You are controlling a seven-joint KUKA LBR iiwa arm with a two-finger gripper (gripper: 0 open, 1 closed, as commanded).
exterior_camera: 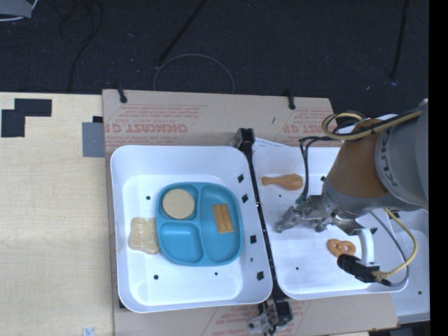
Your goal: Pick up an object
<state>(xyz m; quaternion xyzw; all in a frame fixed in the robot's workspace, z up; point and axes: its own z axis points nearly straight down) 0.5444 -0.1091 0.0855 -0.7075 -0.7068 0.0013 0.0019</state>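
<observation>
My gripper (285, 222) hangs low over the left part of the right bin (308, 285), with nothing visible in it. A tan drumstick-shaped piece (282, 181) lies just beyond it, toward the bin's far side. A small brown pretzel (341, 246) rests to the gripper's right, partly under the wrist. In the left bin (133, 166) a blue divided tray (189, 247) carries a round cracker (178, 203) and an orange rectangular wafer (222, 218). A pale toast-like piece (143, 235) lies against the tray's left edge.
The black divider (257, 215) between the two bins runs close to the gripper's left. The arm's orange band (353, 170) and its cables (392, 257) cover the right bin's right half. Cardboard (210, 121) lies under both bins.
</observation>
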